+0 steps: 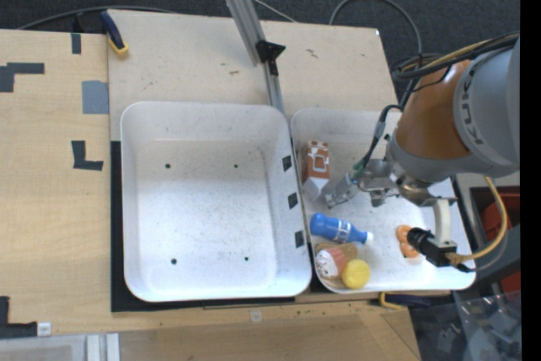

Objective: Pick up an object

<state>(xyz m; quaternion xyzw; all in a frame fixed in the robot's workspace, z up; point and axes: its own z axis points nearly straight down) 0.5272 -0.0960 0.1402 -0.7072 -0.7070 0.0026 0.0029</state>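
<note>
My gripper point(339, 193) hangs low over the middle of the right bin point(372, 124), reaching in from the right. Just left of its tip stands a small orange and white carton point(316, 162), against the bin's left wall. A blue bottle with a white cap point(339, 228) lies on its side just in front of the gripper. Nothing shows in the gripper's grasp. A red and white round object point(327, 260) and a yellow ball point(357, 273) sit together at the bin's near edge. A small orange object point(407, 238) lies at the near right.
The left bin point(203, 199) is a wide white tray sharing a wall with the right bin. A slanted metal rail point(241, 4) runs from the top down to the divider between the bins. The arm's orange band point(431, 123) looms over the right bin's right side.
</note>
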